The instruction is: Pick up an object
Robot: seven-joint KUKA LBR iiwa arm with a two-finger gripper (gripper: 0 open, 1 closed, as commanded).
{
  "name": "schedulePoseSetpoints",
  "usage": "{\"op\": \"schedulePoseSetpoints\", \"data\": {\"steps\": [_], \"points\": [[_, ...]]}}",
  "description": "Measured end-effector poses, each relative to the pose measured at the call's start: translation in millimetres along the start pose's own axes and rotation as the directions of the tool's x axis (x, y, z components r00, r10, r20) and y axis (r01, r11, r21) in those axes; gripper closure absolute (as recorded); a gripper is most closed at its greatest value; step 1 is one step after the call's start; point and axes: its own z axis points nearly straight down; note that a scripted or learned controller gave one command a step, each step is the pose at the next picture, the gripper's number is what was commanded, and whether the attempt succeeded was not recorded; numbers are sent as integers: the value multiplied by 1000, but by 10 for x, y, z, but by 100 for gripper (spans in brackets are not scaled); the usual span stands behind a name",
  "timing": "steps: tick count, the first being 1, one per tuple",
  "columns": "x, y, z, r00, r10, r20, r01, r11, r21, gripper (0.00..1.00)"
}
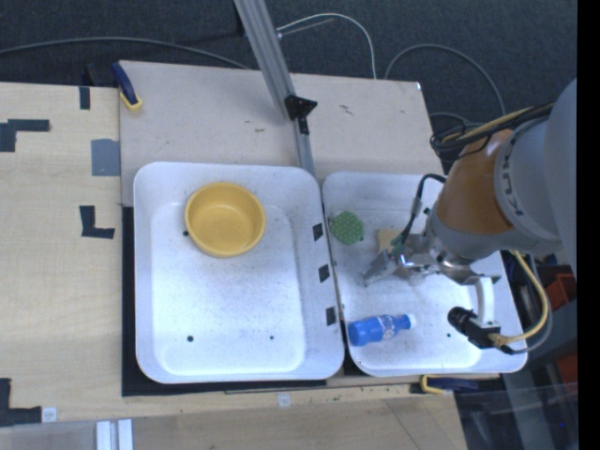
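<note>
Blue bottle lying just below claw, apart. Claw spread wide, holding nothing. Green disc up-left; tan block just above.

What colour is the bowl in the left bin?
Yellow: the bowl sits in the left bin, plain in the camera view.
</note>
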Motion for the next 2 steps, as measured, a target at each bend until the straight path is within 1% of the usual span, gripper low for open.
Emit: {"op": "schedulePoseSetpoints", "data": {"steps": [1,2], "points": [[-2,13,-134,1000,-1,0,1,1000,-4,100],[-78,-55,-652,1000,2,2,-2,1000,-11,100]]}}
